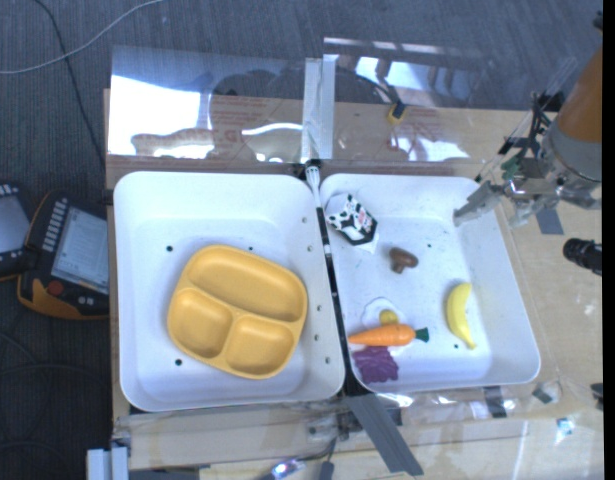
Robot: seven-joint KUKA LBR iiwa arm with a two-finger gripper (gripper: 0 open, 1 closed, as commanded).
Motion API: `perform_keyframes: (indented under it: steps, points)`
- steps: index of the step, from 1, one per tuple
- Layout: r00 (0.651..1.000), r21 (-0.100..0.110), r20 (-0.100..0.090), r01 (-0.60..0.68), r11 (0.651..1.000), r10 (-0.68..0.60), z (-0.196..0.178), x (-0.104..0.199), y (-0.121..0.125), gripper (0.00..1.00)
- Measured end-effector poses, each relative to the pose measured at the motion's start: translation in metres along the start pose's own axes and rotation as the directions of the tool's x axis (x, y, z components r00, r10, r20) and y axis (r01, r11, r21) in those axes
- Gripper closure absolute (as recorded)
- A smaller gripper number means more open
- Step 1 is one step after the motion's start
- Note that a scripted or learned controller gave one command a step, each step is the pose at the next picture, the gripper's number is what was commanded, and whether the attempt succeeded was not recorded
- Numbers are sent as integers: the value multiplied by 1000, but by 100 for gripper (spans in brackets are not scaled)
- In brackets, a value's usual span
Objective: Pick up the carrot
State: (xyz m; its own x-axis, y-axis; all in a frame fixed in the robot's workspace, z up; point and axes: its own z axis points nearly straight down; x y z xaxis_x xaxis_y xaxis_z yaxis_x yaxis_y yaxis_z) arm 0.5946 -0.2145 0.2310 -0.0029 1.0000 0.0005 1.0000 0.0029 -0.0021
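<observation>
We are at the start of the reach: the carrot is not yet touched. It lies on its side in the right bin, near that bin's front left corner, its orange tip toward the divider and its green top pointing right. It sits tight among neighbours, with a fried egg just behind it and purple grapes just in front, both seeming to touch it. A banana lies further right, a brown piece and a toy cow further back. The left bin holds a yellow tray. Our gripper hangs over the right bin's far right rim, well apart from the carrot; we cannot tell how it is set. Next we judge it must cross to the front left, turn to straddle the carrot across its width, and descend without catching egg or grapes.
</observation>
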Motion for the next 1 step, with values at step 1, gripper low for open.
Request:
perform_keyframes:
  steps: [1]
  points:
    - [981,0,0,192,981,-192,66,58,-50,0]
